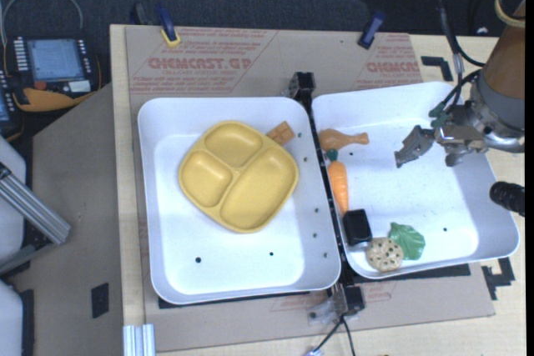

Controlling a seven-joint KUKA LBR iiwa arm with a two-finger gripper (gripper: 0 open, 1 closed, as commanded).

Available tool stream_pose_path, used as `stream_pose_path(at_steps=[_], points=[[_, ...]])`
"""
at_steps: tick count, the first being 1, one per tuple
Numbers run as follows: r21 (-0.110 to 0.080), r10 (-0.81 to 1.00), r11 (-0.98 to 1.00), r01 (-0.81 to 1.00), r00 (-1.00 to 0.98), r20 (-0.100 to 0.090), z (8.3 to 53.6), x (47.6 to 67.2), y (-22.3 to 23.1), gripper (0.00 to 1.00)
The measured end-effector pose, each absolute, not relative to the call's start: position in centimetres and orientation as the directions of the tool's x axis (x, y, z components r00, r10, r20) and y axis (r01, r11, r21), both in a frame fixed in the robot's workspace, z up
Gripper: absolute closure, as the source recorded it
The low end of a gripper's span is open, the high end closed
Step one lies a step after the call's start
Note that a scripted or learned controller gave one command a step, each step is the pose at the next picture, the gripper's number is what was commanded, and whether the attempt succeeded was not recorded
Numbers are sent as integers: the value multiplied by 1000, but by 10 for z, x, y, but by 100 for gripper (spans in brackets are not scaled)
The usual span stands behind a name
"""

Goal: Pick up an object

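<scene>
My gripper point(434, 151) hangs over the upper right part of the right bin point(467, 204), open, with nothing between its fingers. To its left, by the bin's left wall, lie a brown toy drumstick point(341, 139) and an orange carrot point(337, 185). Near the front edge sit a black block point(357, 226), a speckled cookie point(384, 253) and a green leafy piece point(410, 239). The gripper is apart from all of them.
The left bin point(209, 263) holds a yellow divided plate point(239, 176), with a small brown block point(280, 132) at its upper right edge. A black divider point(319, 171) runs between the bins. The orange-banded arm point(509, 71) enters from the right.
</scene>
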State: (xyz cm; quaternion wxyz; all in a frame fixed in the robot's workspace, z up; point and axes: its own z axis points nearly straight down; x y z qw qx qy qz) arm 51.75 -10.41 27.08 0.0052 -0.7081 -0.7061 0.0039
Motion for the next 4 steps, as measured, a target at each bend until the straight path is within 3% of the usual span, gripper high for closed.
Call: stream_pose_path(at_steps=[1,4], points=[[0,1000,0,1000,0,0,277,519,-104,0],[-4,1000,0,1000,0,2,111,520,-99,0]])
